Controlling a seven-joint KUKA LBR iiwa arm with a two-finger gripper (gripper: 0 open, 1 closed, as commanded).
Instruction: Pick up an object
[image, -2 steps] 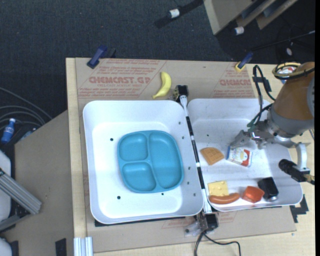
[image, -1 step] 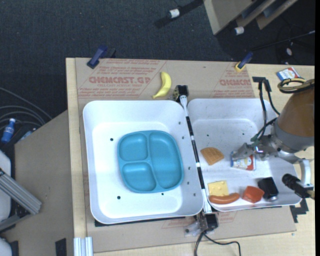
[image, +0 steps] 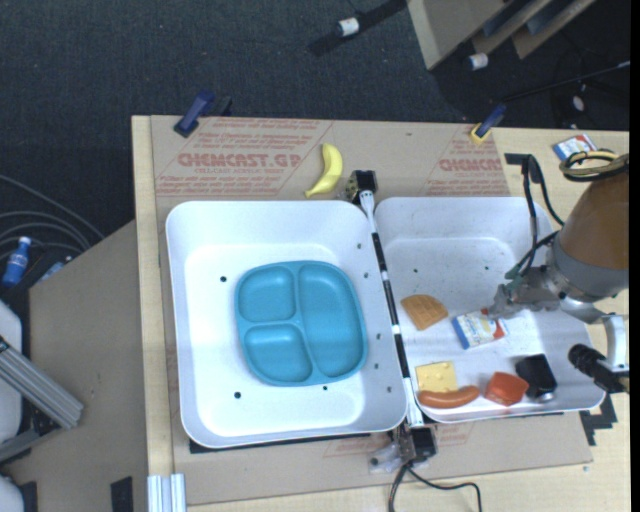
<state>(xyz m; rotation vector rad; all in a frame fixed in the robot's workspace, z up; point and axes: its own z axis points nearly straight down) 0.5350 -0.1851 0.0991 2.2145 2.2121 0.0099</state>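
Camera view, near edge of right bin (image: 470, 225): sausage (image: 449, 398), yellow cheese slice (image: 436, 376), red block (image: 508, 388), black block (image: 536, 375), all close together.
Risk: crowded pieces, likely nudged or paired in one grab; thin flat items likely to slip.
Mid bin: white-blue packet (image: 478, 329), just beside end effector (image: 505, 303); toast piece (image: 424, 310) near.
End effector state: cannot tell, released or clenched.
Arm pose: reached in from right, wrist low over bin.
Left bin (image: 200, 300): blue divided plate (image: 300, 322).
Far desk (image: 250, 160): banana (image: 326, 171).
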